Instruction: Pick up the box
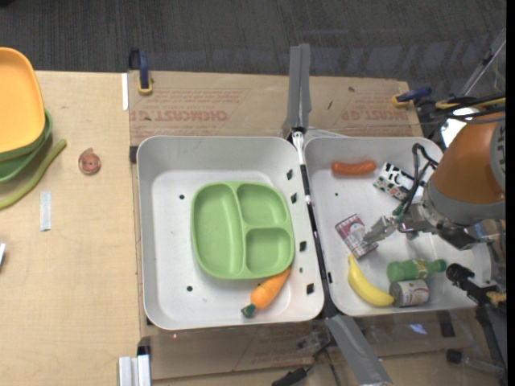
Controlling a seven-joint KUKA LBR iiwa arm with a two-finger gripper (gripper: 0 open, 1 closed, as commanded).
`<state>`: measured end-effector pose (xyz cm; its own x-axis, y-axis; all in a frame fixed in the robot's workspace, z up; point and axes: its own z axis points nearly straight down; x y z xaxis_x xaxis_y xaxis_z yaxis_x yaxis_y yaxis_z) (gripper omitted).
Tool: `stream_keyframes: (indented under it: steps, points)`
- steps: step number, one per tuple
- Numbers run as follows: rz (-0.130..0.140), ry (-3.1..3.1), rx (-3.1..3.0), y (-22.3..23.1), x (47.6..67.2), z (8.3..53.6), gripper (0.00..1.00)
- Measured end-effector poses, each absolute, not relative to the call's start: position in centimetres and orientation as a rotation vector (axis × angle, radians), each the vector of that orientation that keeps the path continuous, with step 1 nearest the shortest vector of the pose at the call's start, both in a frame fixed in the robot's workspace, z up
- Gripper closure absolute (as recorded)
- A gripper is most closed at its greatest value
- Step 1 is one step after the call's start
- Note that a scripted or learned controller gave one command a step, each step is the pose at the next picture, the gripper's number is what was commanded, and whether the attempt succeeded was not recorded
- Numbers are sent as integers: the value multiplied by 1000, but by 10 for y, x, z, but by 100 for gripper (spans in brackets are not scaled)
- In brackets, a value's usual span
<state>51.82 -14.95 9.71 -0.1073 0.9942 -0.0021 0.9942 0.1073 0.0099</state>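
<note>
A small pink and white box (pixel 352 234) lies tilted in the left half of the right bin (pixel 322 215). My gripper (pixel 383 228) is low in that bin, right beside the box's right edge, reaching in from the grey arm with the orange band (pixel 475 171). Whether it touches the box I cannot tell. Nothing appears lifted off the bin floor.
The right bin also holds a sausage (pixel 354 167), a black and white packet (pixel 392 181), a banana (pixel 368 283), a green bottle (pixel 415 269) and a can (pixel 410 293). In the left bin (pixel 149 215) lie a green divided plate (pixel 241 230) and a toy carrot (pixel 267 291).
</note>
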Motion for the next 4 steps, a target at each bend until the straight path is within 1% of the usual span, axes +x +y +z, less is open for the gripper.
stream_keyframes:
  steps: [1,2,3,4]
  points:
    - [10,2303,2122,-100,543,97,0]
    - [9,2249,2183,-141,514,97,0]
    - [8,2384,2030,-95,543,97,0]
    - [-2,2372,2059,-146,546,105,0]
